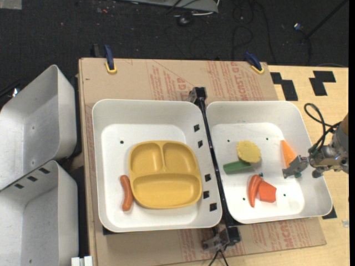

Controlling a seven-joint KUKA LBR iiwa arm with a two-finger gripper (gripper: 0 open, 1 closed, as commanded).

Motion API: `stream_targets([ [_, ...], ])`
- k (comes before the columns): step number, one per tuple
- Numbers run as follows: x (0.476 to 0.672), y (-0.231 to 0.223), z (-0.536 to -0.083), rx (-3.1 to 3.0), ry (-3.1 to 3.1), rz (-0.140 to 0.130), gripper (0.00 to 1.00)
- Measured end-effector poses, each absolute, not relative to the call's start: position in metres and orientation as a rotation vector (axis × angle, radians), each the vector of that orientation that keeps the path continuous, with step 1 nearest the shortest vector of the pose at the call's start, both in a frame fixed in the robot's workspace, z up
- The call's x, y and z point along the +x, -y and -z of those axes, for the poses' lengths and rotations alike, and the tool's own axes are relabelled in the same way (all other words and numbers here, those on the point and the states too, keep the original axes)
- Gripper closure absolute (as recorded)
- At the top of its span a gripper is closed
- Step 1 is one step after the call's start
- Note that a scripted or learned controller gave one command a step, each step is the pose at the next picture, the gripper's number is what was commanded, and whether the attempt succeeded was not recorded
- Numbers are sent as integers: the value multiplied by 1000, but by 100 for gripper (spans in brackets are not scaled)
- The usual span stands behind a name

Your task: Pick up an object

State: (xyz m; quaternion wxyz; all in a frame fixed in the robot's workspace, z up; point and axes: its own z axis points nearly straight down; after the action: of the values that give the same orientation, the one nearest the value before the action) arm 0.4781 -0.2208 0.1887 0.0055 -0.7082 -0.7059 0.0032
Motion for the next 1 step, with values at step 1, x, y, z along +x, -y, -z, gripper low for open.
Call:
stream_targets([
  [1,482,220,-195,-2220,2222,-1,0],
])
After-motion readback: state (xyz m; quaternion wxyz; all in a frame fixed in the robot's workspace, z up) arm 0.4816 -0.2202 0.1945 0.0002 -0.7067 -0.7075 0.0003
